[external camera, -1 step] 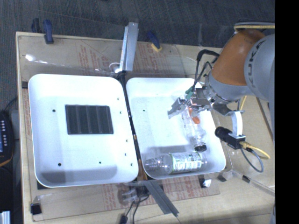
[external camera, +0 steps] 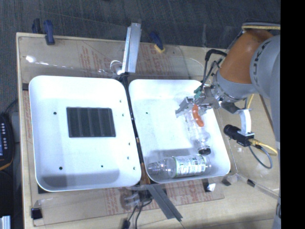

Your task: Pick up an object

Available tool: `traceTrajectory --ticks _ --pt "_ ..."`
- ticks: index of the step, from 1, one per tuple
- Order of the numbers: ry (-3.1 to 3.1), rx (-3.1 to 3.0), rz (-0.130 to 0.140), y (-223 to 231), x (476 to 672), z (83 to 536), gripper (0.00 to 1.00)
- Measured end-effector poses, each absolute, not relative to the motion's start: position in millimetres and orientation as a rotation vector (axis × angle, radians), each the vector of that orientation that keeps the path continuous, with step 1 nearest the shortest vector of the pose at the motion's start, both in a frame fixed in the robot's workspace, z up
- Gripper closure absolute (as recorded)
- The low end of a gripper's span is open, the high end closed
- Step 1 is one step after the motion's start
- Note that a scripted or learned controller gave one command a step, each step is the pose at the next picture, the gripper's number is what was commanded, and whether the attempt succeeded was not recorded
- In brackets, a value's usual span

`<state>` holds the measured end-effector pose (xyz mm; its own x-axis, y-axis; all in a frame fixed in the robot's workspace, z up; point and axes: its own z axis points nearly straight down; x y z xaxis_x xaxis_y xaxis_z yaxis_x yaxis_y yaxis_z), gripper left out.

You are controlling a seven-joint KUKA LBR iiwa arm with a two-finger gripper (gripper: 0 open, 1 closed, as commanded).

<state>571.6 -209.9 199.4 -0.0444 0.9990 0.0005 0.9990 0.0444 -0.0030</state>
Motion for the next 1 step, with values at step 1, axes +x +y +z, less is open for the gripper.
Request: traceTrajectory --ticks 1 --pt "-2.298 -2.136 0.005 -179.8 574.8 169.6 0.00"
